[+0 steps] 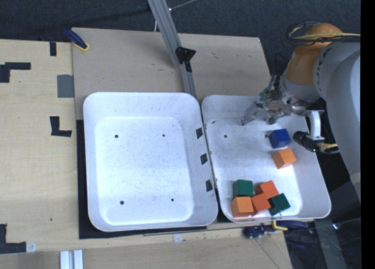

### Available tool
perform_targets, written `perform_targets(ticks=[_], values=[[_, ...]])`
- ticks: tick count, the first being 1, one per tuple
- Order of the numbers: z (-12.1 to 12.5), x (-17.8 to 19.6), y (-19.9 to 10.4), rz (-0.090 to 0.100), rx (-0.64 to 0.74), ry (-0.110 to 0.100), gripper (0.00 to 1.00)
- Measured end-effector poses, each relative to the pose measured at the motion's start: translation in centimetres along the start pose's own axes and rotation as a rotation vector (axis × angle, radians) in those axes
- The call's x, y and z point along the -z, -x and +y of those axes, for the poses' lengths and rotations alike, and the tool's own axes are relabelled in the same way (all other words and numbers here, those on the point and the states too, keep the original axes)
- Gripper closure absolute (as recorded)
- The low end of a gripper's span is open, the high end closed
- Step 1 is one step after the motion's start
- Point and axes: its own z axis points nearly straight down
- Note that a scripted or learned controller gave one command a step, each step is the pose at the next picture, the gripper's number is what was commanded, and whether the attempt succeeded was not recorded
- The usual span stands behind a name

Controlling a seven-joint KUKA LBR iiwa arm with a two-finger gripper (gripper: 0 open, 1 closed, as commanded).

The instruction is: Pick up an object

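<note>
White plastic bins sit side by side mid-frame. The left bin [143,159] offers a broad smooth floor. In the right bin [234,139], a blue cube [279,138] and an orange cube [285,158] lie near the right rim, with green and orange blocks [258,197] clustered at the lower edge. The gripper [262,115] hangs by the upper right rim, fingers spread wide, gripping nothing.

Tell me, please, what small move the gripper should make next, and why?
Probably shift toward the blue block and descend. The gripper sits over bare floor of the right bin, nothing between its fingers, and that block lies nearest, apart from the others.
</note>
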Motion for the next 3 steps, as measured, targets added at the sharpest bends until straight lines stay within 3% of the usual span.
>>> perform_targets(ticks=[1,3], values=[[0.1,1.2,0.0,-0.002,0.002,0.003,1.00],[-0.3,10.1,-0.5,0.000,-0.002,0.009,1.00]])
